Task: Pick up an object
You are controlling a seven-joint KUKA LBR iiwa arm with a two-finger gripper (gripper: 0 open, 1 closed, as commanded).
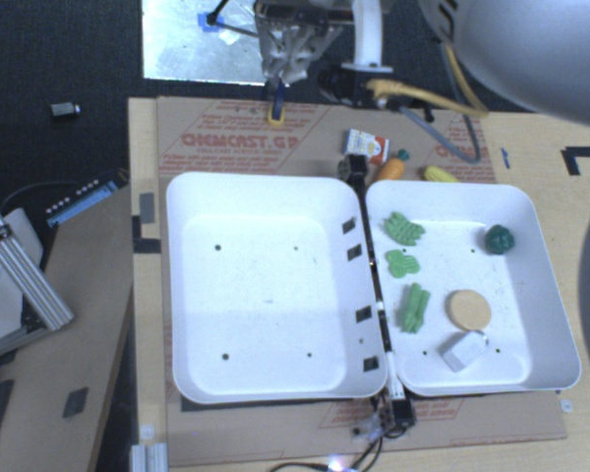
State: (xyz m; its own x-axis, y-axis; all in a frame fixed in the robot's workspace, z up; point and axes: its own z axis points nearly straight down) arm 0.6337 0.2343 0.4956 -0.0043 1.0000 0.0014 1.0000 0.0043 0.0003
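Objects for picking lie in the right bin (531, 264): three green leafy pieces (404, 229), a dark green ball (500, 239), a tan disc (468, 310) and a white block (462, 350). Gripper (287, 67) hangs above the bench beyond the left bin (192, 264), well apart from them; its opening cannot be determined.

I see my gripper (275, 85) at the top centre of the frame, pointing down; the grey arm (511, 28) fills the upper right.
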